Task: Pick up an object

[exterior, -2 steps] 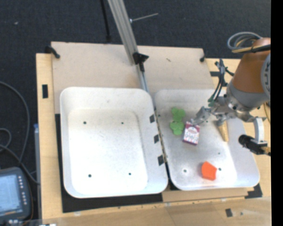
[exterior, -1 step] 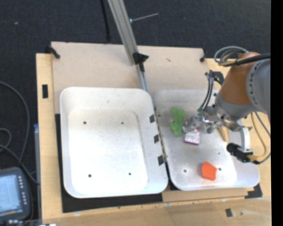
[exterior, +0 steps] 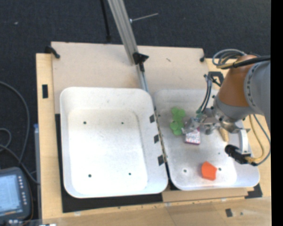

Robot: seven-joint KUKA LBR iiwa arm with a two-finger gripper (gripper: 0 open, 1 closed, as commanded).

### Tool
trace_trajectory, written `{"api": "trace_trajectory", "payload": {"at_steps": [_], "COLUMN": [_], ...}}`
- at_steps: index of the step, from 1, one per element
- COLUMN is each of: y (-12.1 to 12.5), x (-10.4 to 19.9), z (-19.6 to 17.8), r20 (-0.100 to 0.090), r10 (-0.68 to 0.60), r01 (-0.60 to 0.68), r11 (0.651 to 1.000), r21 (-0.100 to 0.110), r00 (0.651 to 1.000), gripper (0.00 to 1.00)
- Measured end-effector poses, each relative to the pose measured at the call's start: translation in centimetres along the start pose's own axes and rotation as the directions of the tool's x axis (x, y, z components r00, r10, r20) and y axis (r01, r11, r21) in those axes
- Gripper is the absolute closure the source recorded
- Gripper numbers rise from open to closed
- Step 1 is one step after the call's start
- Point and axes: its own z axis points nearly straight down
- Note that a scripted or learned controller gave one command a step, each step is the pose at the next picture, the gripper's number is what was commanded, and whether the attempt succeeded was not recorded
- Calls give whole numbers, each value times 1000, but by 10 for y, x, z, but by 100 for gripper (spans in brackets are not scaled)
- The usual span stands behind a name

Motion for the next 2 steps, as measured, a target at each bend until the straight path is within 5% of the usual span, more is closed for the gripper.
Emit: {"api": "trace_trajectory", "payload": {"at_steps": [1,2], "y": [1,6], "x": [-2,6], "z": [-12,-62], "r20": [0,0], "r10": [6,-6], "r01": [-6,6], "r11": [1000,1000], "r21": [-5,-6], "r00": [1000,1000], "gripper": [100,100]}}
